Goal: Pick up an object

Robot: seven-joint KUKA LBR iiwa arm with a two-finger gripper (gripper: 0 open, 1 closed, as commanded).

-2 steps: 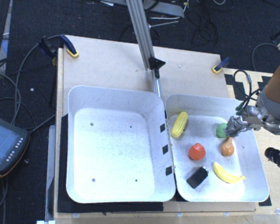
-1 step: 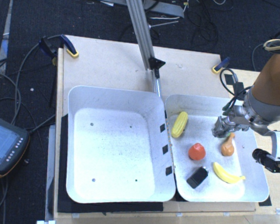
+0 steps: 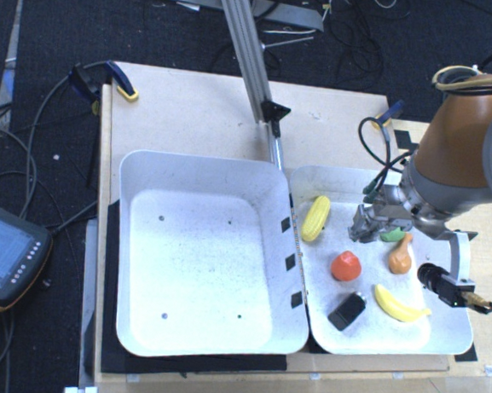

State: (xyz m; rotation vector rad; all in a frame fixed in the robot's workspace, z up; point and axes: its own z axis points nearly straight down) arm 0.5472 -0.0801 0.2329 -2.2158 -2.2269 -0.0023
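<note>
White plastic walls ring the right shallow bin [image 3: 439, 341], where my fingers [image 3: 365, 228] hang low near its far side, between the yellow corn cob [image 3: 316, 217] and the small orange pear-shaped toy [image 3: 400, 257]. Whether they are spread or pressed together I cannot tell; they blur into a dark grey cluster. A bit of green toy [image 3: 392, 236] peeks out just beside them. Nearer the front lie the red round tomato toy [image 3: 347, 266], the yellow banana [image 3: 400, 305] and the small black block [image 3: 347, 311], all apart from one another. The left white bin [image 3: 136, 182] sits alongside on the pale wooden desk [image 3: 194, 110].
</note>
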